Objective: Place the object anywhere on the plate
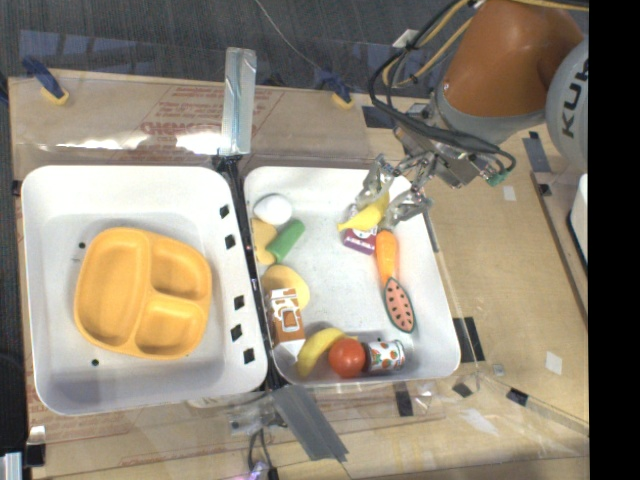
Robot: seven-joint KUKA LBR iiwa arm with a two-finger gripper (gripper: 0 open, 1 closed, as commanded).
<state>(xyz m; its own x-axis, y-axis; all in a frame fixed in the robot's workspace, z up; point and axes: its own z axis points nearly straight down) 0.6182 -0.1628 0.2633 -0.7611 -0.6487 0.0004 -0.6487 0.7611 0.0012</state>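
In the camera view, a yellow object [368, 218] is seen clasped between the fingers of the gripper [392, 200] above the right bin [440, 298]; the yellow plate [140, 290] lies well apart, leftward in the left bin [40, 208]

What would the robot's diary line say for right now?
gripper: over right bin, at small yellow toy | grasp: unclear | yellow plate: left bin | task: not done

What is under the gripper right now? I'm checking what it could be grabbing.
Under the gripper lie a yellow toy and a purple piece, beside a carrot. The fingers cover part of the yellow toy, so any grip is unclear.
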